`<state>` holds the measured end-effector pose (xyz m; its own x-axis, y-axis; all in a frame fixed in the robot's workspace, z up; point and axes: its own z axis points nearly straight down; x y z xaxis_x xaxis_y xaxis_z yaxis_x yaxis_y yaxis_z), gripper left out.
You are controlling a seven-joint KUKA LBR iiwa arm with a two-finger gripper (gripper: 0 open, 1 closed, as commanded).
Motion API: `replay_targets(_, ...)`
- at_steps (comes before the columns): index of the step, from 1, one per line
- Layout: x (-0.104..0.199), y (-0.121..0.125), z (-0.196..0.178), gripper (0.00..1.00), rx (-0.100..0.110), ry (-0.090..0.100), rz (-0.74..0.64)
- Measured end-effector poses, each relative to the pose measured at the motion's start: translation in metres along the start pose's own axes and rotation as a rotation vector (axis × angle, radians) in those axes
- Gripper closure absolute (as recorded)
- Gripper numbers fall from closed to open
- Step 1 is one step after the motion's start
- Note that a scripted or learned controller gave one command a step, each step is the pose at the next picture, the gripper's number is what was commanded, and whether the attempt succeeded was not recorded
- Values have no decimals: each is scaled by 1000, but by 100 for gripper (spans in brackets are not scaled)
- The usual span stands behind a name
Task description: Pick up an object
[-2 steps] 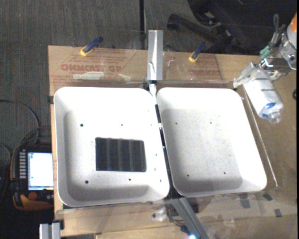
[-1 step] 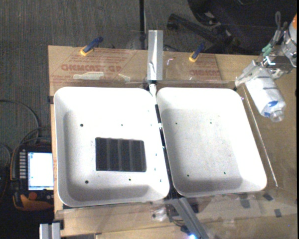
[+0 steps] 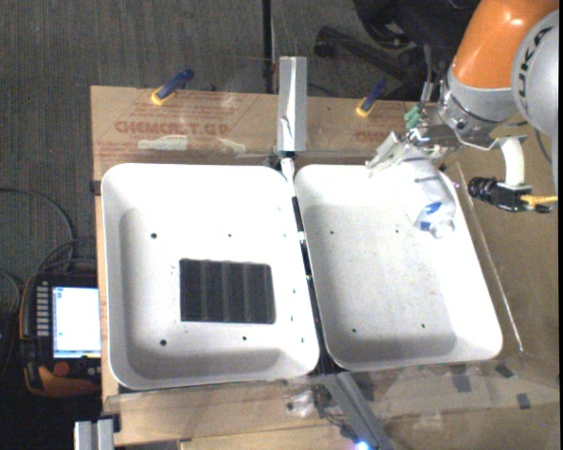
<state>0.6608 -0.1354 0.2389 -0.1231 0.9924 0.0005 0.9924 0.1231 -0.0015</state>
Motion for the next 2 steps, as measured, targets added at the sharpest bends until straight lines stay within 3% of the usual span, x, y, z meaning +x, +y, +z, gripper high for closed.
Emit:
replay_targets(1, -40, -20, 3, 100, 0, -2, 355)
replay_targets(2, -24, 5, 38, 100, 1, 0, 494)
